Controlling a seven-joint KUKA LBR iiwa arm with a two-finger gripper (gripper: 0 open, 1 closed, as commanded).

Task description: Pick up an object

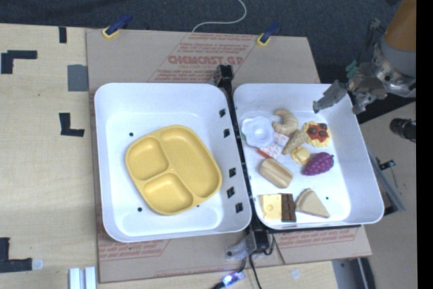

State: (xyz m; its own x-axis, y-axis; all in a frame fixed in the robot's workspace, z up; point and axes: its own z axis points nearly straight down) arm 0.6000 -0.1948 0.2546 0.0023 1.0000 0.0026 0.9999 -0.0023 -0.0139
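Note:
The right bin (362, 166) holds several toy foods: a tan croissant (285, 121), a yellow tart with red berries (316, 134), purple grapes (318, 163), a bread roll (276, 172), a yellow and brown cake slice (277, 207), a tan wedge (312, 204) and a small white cup (257, 130). My gripper (336, 105) hangs over the bin's far right corner, above and to the right of the tart. Its fingers stand apart with nothing between them.
A yellow divided plate (172, 169) lies in the left bin (111, 105). Both bins rest on a cardboard sheet (203, 57) clipped to the bench. A white cable (216, 0) loops behind the bins. The arm's orange band (406, 24) rises at the right edge.

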